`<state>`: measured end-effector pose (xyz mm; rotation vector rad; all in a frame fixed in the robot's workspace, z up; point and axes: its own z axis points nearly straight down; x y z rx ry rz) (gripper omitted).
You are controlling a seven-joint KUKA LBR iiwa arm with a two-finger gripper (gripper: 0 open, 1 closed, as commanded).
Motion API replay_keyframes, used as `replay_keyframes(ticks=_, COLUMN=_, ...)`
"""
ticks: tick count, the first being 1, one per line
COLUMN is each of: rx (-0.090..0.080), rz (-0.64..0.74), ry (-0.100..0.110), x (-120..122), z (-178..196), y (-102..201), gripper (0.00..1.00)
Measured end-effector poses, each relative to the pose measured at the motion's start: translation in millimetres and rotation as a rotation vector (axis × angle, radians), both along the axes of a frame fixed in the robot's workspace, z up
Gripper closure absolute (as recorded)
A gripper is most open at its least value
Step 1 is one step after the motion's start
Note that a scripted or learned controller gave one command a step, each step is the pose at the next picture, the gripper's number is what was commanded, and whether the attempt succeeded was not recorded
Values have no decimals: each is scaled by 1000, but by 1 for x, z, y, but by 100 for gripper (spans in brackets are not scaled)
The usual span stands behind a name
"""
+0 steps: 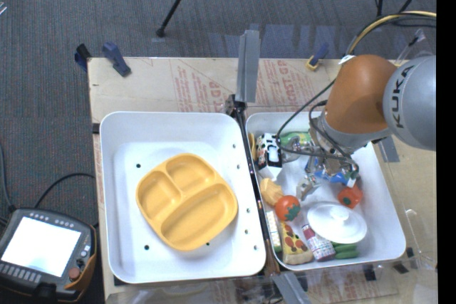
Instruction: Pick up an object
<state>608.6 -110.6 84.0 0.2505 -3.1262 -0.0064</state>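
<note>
The right bin (pixel 379 178) holds several toy foods. Among them are a red tomato (pixel 287 208), a white lidded bowl (pixel 336 222), a small red piece (pixel 350 197), a pizza slice (pixel 293 242), a yellow wedge (pixel 271 191), a black-and-white carton (pixel 268 149) and a small bottle (pixel 317 242). My gripper (pixel 324 178) hangs low over the middle of this bin, just above and right of the tomato and beside the small red piece. A bit of blue shows at the gripper's tip. The orange wrist (pixel 360 96) hides the bin's back.
The left bin (pixel 121 139) holds a yellow divided plate (pixel 187 201). A grey post (pixel 247 71) stands behind the seam between the bins. Blue clamps (pixel 115 58) grip the bench's back edge. A teach pendant (pixel 43 249) lies on the floor at lower left.
</note>
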Motion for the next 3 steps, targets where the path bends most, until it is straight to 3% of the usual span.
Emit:
replay_keyframes(ticks=1, rx=-1, rz=47, ry=-4, x=-14, z=1, y=-87, gripper=0)
replay_keyframes(ticks=3, rx=0, rz=8, ry=-5, x=-19, z=2, y=-71, gripper=0)
